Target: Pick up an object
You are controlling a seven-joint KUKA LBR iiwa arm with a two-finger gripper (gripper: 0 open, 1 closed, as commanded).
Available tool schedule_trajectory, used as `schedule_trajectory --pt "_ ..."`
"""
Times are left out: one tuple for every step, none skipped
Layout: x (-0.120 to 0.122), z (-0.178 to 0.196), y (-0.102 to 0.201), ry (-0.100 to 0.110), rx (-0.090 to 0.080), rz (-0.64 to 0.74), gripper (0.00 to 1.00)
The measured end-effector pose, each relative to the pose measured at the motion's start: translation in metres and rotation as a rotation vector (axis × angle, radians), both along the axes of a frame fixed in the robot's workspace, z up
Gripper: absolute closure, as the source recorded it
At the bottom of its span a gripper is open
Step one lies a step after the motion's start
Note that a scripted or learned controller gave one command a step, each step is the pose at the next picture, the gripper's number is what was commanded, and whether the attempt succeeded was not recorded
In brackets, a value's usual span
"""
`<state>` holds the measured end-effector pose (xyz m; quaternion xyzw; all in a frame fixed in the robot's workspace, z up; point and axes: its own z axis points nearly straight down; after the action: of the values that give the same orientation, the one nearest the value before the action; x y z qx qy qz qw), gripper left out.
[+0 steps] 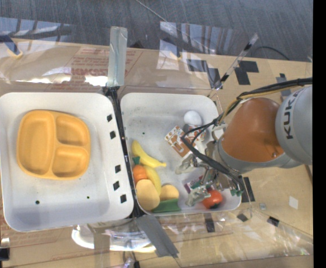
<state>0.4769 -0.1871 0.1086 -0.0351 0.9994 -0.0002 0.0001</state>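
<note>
My gripper (199,175) hangs low over the right part of the right bin (152,102), below the arm's orange band (251,132). Just beneath it lie a red tomato (212,200) and a small purple piece (195,182). A patterned packet (177,140) and a white egg (192,118) sit just up-left of it. At the bin's left side are a yellow banana (146,158), an orange (140,173), a tan potato (147,194), a yellow-orange fruit (169,192) and a green piece (167,206). Cables and the wrist hide what is under the gripper.
The left bin (6,205) holds a yellow divided plate (53,144). A black divider with clips (120,155) separates the two bins. Tape and clear plastic sheeting (152,239) cover the cardboard around them.
</note>
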Motion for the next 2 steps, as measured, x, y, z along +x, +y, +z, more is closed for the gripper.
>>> schedule_trajectory --pt "0.094 0.02 0.086 -0.004 0.003 -0.027 0.0" --pt "0.094 -0.014 0.093 -0.005 0.0 0.127 0.0"
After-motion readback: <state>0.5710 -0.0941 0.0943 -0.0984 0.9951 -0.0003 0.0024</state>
